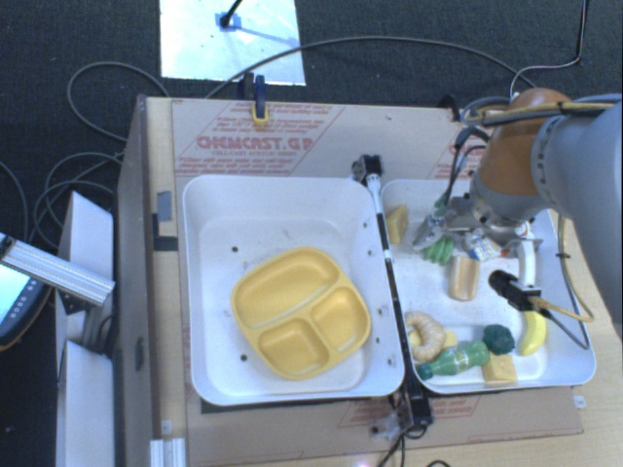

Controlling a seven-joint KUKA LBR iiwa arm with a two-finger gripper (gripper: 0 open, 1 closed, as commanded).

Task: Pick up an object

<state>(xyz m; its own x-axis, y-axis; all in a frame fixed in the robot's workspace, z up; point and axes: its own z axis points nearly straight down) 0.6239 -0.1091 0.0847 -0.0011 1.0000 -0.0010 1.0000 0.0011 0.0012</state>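
My gripper [431, 233] hangs low over the upper left part of the right bin [574, 353], at the end of the grey arm with its orange band. Just under its tip lies a green ridged toy [441, 252], touching or nearly touching it; I cannot see whether the toy is gripped. A tan cylinder-shaped piece [463, 278] lies just below and to the right. A yellow cheese wedge [396, 224] rests to the gripper's left against the bin wall. A small white packet [485, 249] peeks out beneath the wrist.
The right bin also holds a banana [532, 335], a broccoli floret [498, 338], a green bottle [454, 360], a yellow block [500, 369] and a pale ring-shaped pastry [425, 332]. The left bin [209, 261] holds a yellow divided plate [300, 311].
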